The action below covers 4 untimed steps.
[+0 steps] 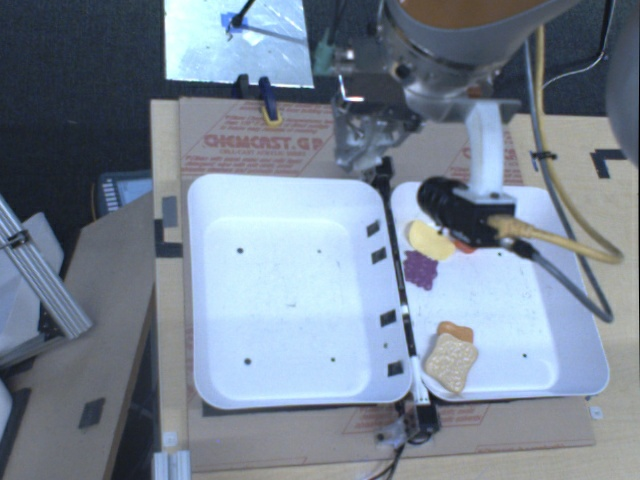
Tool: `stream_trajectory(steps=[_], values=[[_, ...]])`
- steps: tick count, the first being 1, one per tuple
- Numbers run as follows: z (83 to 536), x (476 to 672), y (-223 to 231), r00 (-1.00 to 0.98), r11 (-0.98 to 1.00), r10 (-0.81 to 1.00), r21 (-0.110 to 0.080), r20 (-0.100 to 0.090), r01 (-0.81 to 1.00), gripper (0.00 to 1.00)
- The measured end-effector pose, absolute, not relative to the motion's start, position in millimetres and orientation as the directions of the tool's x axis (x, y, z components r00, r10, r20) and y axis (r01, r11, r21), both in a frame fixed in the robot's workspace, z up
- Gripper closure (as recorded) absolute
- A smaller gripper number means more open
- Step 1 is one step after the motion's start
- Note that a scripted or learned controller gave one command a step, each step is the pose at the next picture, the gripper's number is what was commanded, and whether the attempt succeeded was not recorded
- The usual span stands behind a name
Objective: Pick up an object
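Nearest, in right white bin [575, 353]: tan toast-shaped slice [451, 362] at front left corner, small orange piece [456, 331] touching its far edge. Farther: flat purple grape-cluster piece [421, 269], then pale yellow rounded piece [429, 239], beside black cylindrical fitting [455, 211]. Left white bin [215, 268] alongside. Farthest: grey metal gripper [362, 148] over the bins' far rim; grip state unreadable.

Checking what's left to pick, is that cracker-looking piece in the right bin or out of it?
In. The cracker lies on the right bin floor near its front left corner, inside the rim, beside an orange piece.
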State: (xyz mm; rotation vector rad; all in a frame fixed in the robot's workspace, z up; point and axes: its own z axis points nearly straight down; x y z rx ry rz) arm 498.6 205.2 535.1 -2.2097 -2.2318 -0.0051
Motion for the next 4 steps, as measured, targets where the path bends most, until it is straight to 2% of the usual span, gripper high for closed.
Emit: stream_trajectory(steps=[1,2,3,4], values=[[535.1,485.4,236.2,-0.008,0.008,1.0,0.002,0.003,1.0,1.0],[535.1,486.2,234.4,-0.004,0.004,1.0,0.002,0.002,1.0,0.0],[546.6,486.5,234.8,-0.007,0.007,1.0,0.004,0.004,1.0,1.0],[546.2,486.4,234.8,-0.008,0.008,1.0,0.003,0.004,1.0,0.0]])
